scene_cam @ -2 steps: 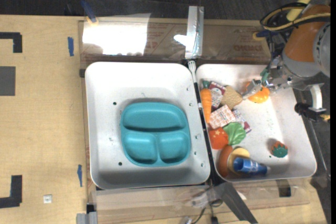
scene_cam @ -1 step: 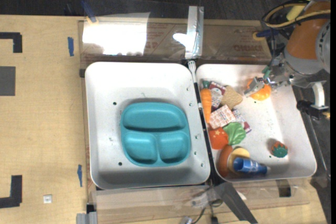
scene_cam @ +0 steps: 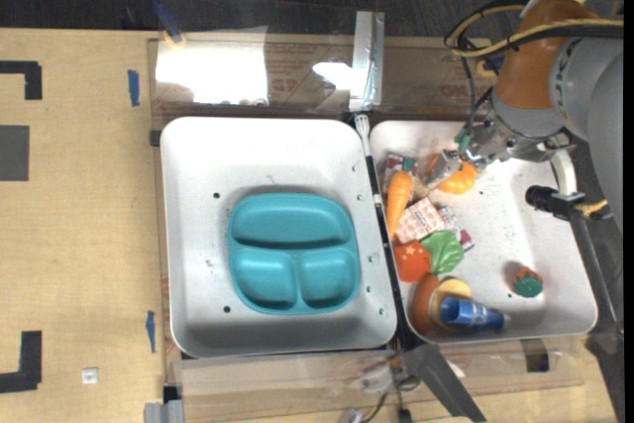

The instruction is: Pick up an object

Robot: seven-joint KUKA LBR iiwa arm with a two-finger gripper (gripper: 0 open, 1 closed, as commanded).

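Note:
The right bin point(scene_cam: 555, 312) holds several toy foods. An orange carrot point(scene_cam: 397, 196) lies along its left wall, beside a white and red packet point(scene_cam: 427, 216), a green leafy piece point(scene_cam: 447, 251) and a red-orange round piece point(scene_cam: 411, 261). A blue bottle point(scene_cam: 472, 315) lies over a brown and yellow item point(scene_cam: 432, 298) at the front. A small red and green piece point(scene_cam: 526, 281) sits alone at the right. My gripper point(scene_cam: 470, 152) hangs low over the bin's back, right above an orange-yellow piece point(scene_cam: 459, 179); whether it touches that piece is unclear.
The left bin point(scene_cam: 188, 173) carries a teal divided tray point(scene_cam: 293, 250). A clear plastic sheet point(scene_cam: 258, 64) stands behind the bins. The grey arm with its orange band point(scene_cam: 530, 64) and cables crosses the right bin's back right corner.

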